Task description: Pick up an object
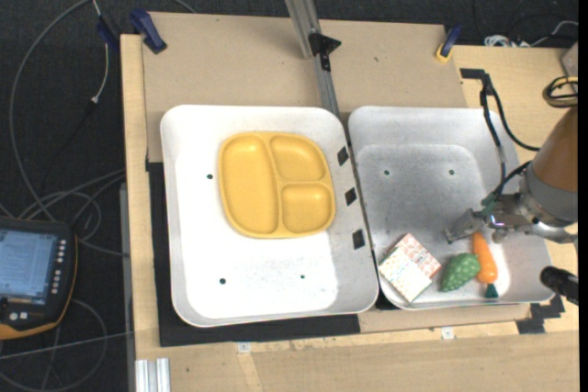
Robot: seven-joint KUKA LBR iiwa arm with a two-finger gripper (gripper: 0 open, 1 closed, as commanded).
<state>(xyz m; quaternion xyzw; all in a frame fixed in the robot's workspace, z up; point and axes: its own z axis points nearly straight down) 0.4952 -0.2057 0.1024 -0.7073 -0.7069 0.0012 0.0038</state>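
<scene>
Two shallow white bins are counted on the bench: the left bin [184, 271] and the right bin [413, 151]. One yellow divided tray [276, 184] is seen in the left bin, and three compartments are counted in it. Three loose objects are counted in the right bin, grouped toward its 5 o'clock corner: one small patterned box [409, 266], one green toy vegetable [460, 272] and one orange carrot [484, 259]. Two blue clamps are counted at the bench's back edge, one [147, 30] at 11 o'clock and one [448, 41] at 1 o'clock. One handheld screen unit [32, 275] is seen at 8 o'clock.
</scene>
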